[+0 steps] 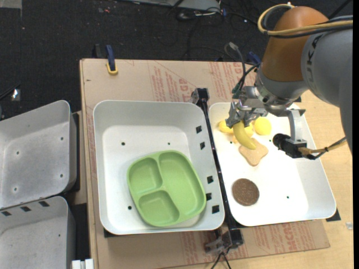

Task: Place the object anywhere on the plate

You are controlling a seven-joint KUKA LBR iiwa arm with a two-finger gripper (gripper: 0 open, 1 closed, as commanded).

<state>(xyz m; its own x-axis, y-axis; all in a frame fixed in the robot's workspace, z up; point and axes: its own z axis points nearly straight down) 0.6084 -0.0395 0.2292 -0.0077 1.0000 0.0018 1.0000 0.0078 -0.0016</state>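
Likely light, stiff and slick, the banana [242, 133] right of centre suits a mid-body pinch; gripper [240, 118] state: cannot tell.

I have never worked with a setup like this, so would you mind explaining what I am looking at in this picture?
This is a single camera fixed above a bench, looking down at a slant. The grey machine with the orange band is a robot arm reaching in from the right; at its tip is a two-finger gripper. Two shallow white bins sit side by side. The left bin holds a green divided plate, where an object should end up. The right bin holds a banana, a yellow lemon-like fruit, a tan piece like bread and a brown round cookie-like disc. The gripper is low over the banana; whether it grips it is unclear.
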